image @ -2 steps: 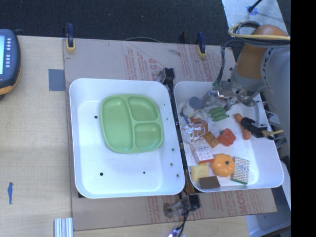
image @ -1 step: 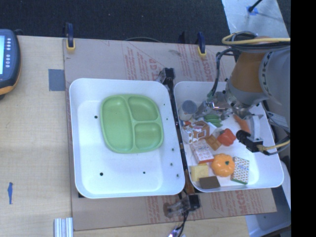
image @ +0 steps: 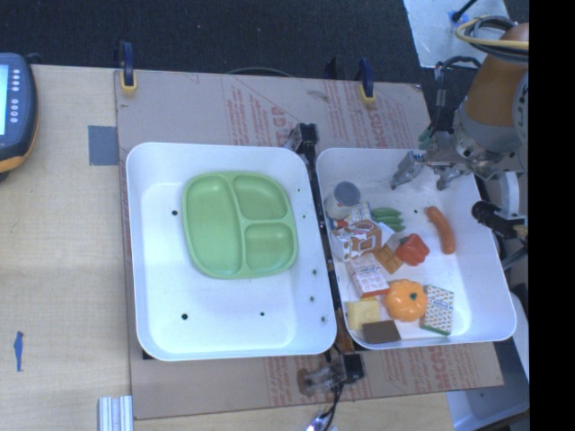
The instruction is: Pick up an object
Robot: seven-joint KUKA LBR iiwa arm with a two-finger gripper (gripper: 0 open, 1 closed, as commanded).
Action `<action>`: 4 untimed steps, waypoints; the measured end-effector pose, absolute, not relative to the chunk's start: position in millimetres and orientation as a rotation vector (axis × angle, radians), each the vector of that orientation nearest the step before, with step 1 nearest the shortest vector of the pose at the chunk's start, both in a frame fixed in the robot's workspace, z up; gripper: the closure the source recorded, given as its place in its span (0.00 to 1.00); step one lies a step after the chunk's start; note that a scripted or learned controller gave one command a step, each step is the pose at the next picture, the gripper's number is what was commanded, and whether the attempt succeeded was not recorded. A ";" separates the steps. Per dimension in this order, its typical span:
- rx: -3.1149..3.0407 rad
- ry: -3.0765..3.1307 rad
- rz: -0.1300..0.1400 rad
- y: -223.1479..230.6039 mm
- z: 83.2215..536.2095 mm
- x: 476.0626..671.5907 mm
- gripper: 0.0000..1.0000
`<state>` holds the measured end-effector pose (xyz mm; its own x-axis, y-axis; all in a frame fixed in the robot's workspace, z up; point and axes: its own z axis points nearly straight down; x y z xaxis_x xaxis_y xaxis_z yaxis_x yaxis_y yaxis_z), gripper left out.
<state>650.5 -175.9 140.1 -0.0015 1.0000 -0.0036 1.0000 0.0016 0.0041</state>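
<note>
The hand hangs over the upper part of the right bin, at the upper right of the frame, its two fingers spread apart with nothing between them. Just below it lies an orange-red sausage-shaped toy, apart from the fingers. Lower and to the left the objects crowd together — green pods, a red piece, a small grey can, printed packets, an orange pumpkin-like toy, a yellow block, a brown block and a patterned card. The left bin holds a green divided plate. Both bins sit on cardboard on the counter — a yellow-edged pendant lies at the far left.
</note>
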 end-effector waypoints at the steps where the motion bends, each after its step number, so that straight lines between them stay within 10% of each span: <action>1: 2.218 2.222 -0.001 -212.9 182.1 657.1 0.00; 2: 2.229 2.232 -0.012 -211.4 127.2 538.7 0.00; 4: 2.212 2.224 0.002 -212.6 93.4 659.4 0.00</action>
<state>659.4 -212.6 93.4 -0.0052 1.0000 -0.0026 1.0000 0.0053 0.0048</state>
